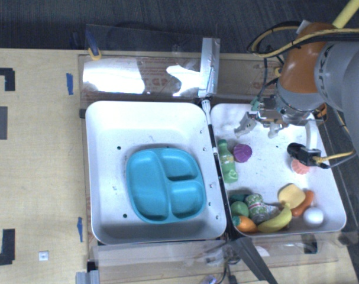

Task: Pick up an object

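Camera view, arm (321,70) reaching from right over right bin (336,218), fingers (245,127) spread wide, holding nothing.

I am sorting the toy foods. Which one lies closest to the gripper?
The purple piece, just below the gripper; the other foods cluster lower, along the right bin's near edge.

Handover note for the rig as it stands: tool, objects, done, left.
Tool: open, nothing between its fingers, hovering over the back of the right bin.
Objects: purple piece and green bottle just in front of the tool by the divider; banana, can, white ball and other toys piled at the near edge.
Left bin holds a blue divided tray.
Done: no pick yet.
Left: descend, grasp, lift; the purple piece looks closest.
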Available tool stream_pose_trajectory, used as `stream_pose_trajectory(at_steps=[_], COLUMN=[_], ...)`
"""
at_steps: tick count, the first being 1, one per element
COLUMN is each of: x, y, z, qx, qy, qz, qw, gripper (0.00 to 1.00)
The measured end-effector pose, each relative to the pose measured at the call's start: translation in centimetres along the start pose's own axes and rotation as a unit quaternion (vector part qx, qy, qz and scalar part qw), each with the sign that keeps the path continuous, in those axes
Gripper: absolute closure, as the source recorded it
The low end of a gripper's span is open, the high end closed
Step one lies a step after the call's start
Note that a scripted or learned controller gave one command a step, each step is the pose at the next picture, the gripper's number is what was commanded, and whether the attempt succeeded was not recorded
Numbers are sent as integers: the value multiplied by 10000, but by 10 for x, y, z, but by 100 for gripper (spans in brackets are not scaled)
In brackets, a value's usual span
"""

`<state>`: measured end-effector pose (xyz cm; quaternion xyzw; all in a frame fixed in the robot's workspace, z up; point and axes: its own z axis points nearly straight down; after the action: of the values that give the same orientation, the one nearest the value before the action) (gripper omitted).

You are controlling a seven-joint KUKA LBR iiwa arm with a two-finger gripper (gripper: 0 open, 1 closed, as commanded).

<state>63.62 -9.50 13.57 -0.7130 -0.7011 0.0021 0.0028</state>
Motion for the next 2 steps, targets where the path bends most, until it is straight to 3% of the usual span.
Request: stream_pose_trajectory(at_steps=[1, 2], x=[3, -13], y=[-8, -42], z=[49, 49], qx=[-43, -49], qy=[-13, -9], qz=[-1150, -887], qw=[9934, 9960], gripper=[0, 0])
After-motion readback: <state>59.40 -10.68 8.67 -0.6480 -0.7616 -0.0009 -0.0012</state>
